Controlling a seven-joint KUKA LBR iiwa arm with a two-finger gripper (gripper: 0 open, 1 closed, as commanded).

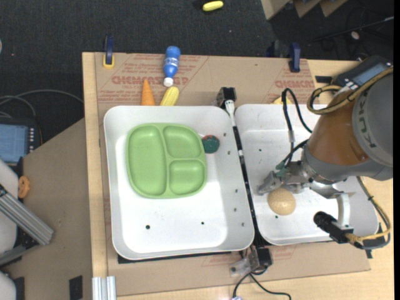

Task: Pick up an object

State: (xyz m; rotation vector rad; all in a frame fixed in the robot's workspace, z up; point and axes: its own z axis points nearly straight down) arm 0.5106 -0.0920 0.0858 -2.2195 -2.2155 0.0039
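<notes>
— So, we start with the right bin [275,230]: our arm [340,139] hangs over it, the gripper [279,181] low, just above the tan ball [281,202].

— Open or closed?

— We cannot tell from here. The ball looks light, smooth and likely to roll, so we would take it across its widest middle, squarely.
</notes>
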